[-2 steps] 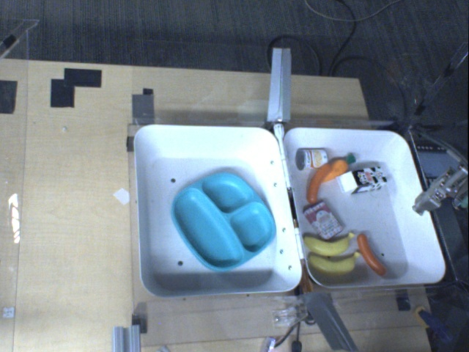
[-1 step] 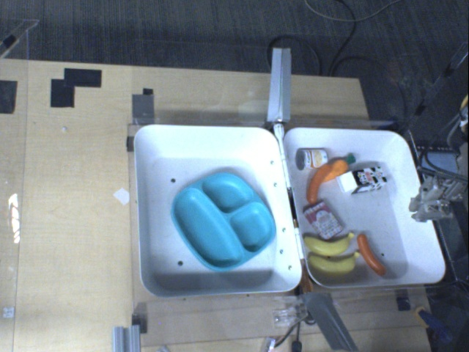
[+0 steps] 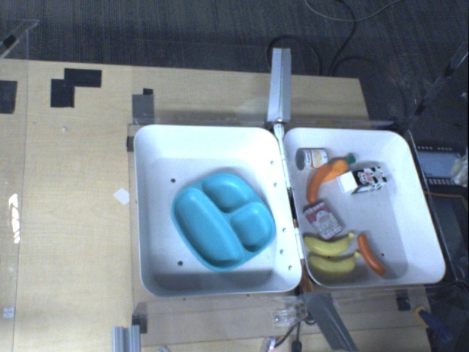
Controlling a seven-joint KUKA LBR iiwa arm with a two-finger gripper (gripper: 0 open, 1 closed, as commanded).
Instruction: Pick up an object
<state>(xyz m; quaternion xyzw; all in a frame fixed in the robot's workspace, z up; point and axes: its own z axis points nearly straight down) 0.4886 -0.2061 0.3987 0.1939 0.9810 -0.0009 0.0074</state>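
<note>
Spanning the left and near part of the scene, the pale wooden bench [image 3: 66,218] carries two white bins side by side, with black tape marks [image 3: 73,85] at its far left. A grey metal post [image 3: 280,86] stands at the far side, in line with the seam where the bins meet.

The left bin [image 3: 157,152] holds one thing: a blue divided plate [image 3: 223,218], lying flat and turned at an angle, a little right of the bin's middle.

The right bin [image 3: 410,218] holds all the small things that could be picked, gathered toward its left half. Two yellow bananas [image 3: 330,246] lie one beside the other at the near left corner, the nearer one close against the bin's wall. An orange carrot [image 3: 325,176] curves across the far left part. A slim orange-red piece [image 3: 371,255], possibly a toy sausage, though the view is too coarse to be sure, lies slanted just right of the bananas. A small dark red packet [image 3: 322,218] sits between the carrot and the bananas, touching the far banana. A white box with black print [image 3: 363,180] rests just right of the carrot's top. A small pale jar [image 3: 314,158] lies on its side at the far left corner.

Whether the gripper is spread or pressed together cannot be told.
</note>
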